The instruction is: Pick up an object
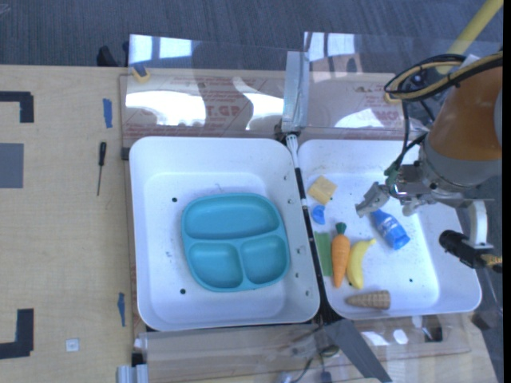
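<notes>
Hovering with fingers spread wide, the gripper [389, 198] is being positioned over the blue bottle [392, 230]; nothing is being held. Banana [358, 262] at 7 o'clock is risking being clipped.

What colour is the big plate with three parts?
Light blue-teal plate, seen in the camera view.

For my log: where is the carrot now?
The carrot lies in the right bin, near its left wall, touching the banana on its right.
</notes>
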### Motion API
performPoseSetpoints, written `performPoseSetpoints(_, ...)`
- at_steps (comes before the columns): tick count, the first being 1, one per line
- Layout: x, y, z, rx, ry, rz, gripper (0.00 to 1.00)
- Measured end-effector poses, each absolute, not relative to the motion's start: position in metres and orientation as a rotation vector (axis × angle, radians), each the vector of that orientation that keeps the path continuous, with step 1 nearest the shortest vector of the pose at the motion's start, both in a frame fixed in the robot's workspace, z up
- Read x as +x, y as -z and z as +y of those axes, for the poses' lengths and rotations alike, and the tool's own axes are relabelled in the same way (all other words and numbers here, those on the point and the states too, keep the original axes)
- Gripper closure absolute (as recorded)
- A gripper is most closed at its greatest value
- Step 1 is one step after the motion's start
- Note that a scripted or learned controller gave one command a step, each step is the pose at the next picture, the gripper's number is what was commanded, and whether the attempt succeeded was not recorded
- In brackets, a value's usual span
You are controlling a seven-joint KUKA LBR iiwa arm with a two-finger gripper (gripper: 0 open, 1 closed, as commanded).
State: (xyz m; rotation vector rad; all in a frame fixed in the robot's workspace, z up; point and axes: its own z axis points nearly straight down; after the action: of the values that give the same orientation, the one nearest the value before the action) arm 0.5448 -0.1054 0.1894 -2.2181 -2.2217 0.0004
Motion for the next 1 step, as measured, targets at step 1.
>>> performPoseSetpoints(1, 0.5676, -0.0882, -0.1525, -2.322, 0.007, -2.126, 0.00)
